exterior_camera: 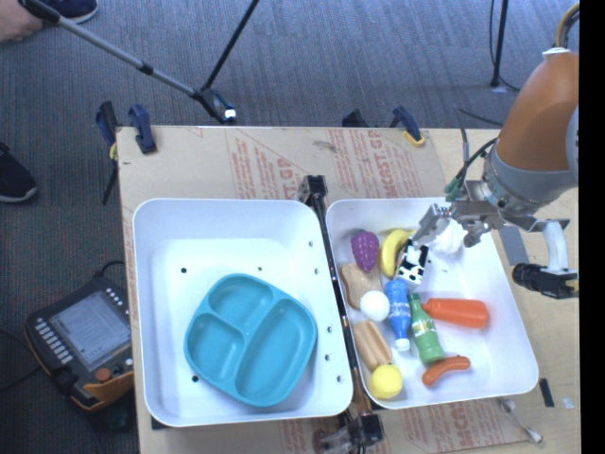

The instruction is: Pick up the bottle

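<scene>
A blue bottle (399, 314) with a white cap lies in the right bin (506, 282), its cap toward the near edge. Right beside it lies a green bottle (425, 331). My gripper (448, 232) hangs over the bin's far part, above and to the right of both bottles. It is open, with its fingers spread on either side of a small white object (450, 239). Nothing is held between them.
Around the bottles lie a cow-patterned toy (411, 263), banana (392, 250), purple grapes (365, 248), white ball (374, 304), carrot (458, 311), hot dog bun (371, 342), lemon (386, 381) and sausage (445, 370). The left bin (170, 235) holds a blue divided plate (250, 339).
</scene>
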`<state>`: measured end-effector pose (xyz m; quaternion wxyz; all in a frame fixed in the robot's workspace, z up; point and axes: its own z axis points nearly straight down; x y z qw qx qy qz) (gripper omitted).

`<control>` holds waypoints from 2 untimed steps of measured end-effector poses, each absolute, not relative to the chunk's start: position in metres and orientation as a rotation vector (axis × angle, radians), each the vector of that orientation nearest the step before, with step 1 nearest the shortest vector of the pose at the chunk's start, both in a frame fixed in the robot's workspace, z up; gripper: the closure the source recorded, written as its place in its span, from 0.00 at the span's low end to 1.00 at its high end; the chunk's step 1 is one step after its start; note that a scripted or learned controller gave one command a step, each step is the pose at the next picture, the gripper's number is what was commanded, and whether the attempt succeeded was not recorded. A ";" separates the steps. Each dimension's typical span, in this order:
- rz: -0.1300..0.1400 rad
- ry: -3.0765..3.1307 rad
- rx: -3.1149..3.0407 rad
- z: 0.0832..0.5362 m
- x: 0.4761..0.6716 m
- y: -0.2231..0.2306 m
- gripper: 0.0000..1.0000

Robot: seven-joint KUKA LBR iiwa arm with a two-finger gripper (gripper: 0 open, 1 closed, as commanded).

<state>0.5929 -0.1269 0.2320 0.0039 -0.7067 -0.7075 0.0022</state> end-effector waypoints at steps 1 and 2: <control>0.011 -1.994 -2.416 0.137 0.558 -0.085 0.00; 0.016 -1.984 -2.416 0.144 0.558 -0.086 1.00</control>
